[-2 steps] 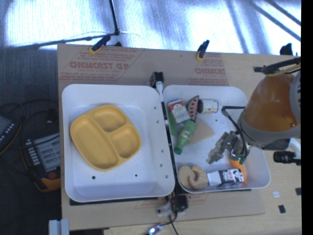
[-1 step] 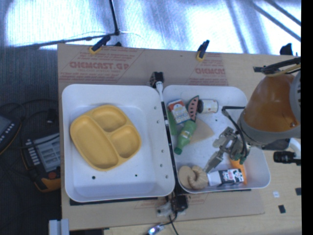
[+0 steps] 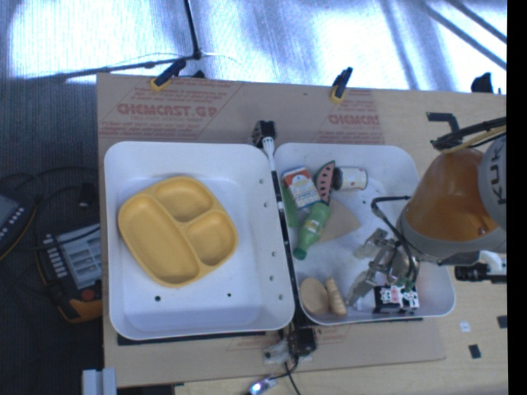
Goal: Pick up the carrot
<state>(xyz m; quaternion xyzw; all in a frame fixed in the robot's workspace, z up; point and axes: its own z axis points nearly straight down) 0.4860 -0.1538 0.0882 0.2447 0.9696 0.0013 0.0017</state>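
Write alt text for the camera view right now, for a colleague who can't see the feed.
The gripper hangs low over the right bin, near a small black-and-white item. That bin also holds a green bottle and a watermelon slice. A yellow divided plate sits in the left bin.

Sunlit grey carpet floor (image 3: 329,23) behind a cardboard-topped bench (image 3: 230,109).

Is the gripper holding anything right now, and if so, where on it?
It cannot be told. The gripper sits low over the right bin, near its front edge, but nothing is clearly visible between its fingers, and no carrot can be made out there.
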